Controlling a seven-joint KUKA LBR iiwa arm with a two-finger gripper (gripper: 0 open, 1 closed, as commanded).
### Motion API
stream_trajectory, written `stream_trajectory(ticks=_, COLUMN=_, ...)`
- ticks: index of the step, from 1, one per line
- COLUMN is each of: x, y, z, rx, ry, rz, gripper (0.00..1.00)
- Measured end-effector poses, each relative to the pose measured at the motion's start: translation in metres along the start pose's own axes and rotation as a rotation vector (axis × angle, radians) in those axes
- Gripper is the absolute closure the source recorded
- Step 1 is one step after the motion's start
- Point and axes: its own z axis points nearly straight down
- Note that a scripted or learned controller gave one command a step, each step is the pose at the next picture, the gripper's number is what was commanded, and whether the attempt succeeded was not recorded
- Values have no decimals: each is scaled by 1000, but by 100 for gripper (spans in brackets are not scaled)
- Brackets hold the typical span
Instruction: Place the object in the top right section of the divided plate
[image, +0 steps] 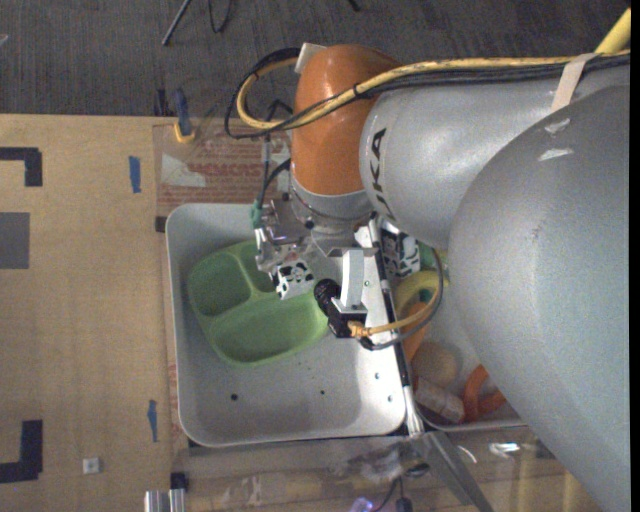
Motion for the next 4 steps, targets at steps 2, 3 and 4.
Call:
stream_trajectory(ticks=2, x=33, y=23, z=-45, rx=0, ry=0, rz=13, gripper=0)
stream_trajectory(ticks=3, x=34, y=23, z=-56, rx=-3, ry=-1, rz=9, gripper=100)
stream_trajectory(ticks=4, x=9, y=-34, z=-71, rx=2, ry=0, rz=5, gripper=100)
